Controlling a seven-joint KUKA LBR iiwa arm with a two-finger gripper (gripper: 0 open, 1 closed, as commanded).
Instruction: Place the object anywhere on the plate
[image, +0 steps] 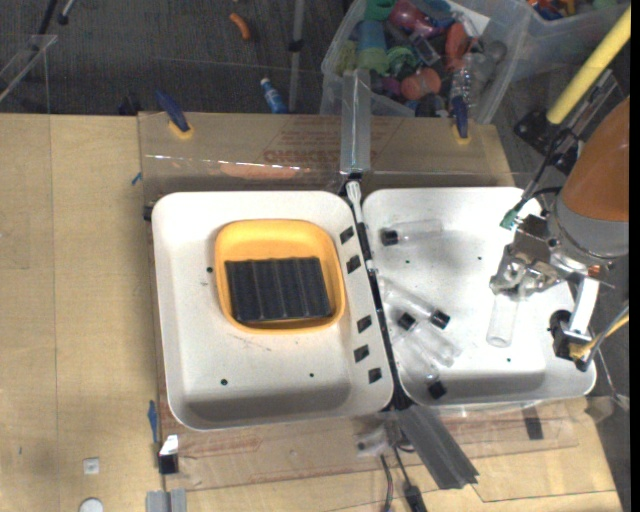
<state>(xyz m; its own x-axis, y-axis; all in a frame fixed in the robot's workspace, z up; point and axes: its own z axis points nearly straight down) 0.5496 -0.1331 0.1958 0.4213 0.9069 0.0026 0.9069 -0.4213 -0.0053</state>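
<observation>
One clear tube (499, 322) apparently hangs beneath the hand (527, 272).

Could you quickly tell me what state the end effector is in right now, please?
End effector: above the right bin; open or closed cannot be told.

Clear vial (499, 322) upright, right bin; yellow plate (277, 238) left.

Arm (600, 190) cut off at right edge; pincer (520, 275) fingers indistinct.
</observation>
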